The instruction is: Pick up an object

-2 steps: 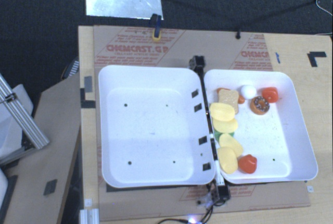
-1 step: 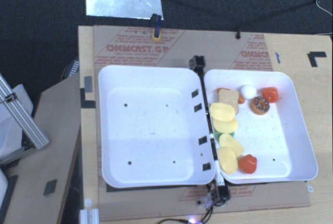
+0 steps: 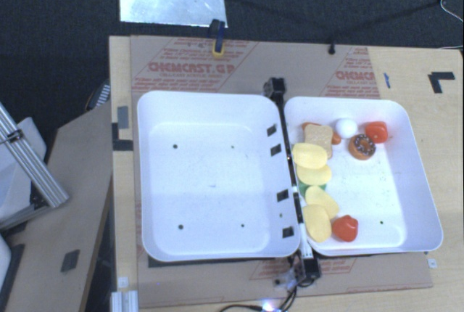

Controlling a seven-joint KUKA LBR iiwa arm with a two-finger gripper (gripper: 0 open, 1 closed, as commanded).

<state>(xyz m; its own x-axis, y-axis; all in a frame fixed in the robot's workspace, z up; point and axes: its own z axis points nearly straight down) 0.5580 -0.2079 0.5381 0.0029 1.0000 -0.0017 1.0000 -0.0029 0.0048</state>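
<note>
The toys are lying in the right bin (image 3: 417,158), yellow pieces (image 3: 312,165) crowding against its left wall beside the bread slice (image 3: 318,136). The gripper's state cannot be told. Any grasp there is risking a slip against the wall or touching neighbours.

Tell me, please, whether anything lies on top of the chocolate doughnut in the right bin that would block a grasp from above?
Nothing visible covers the doughnut. It lies bare on the right bin floor, with a white ball and a red piece close beside it.

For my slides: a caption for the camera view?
Toy food clustered along the right bin's left wall; left bin alongside.
</note>
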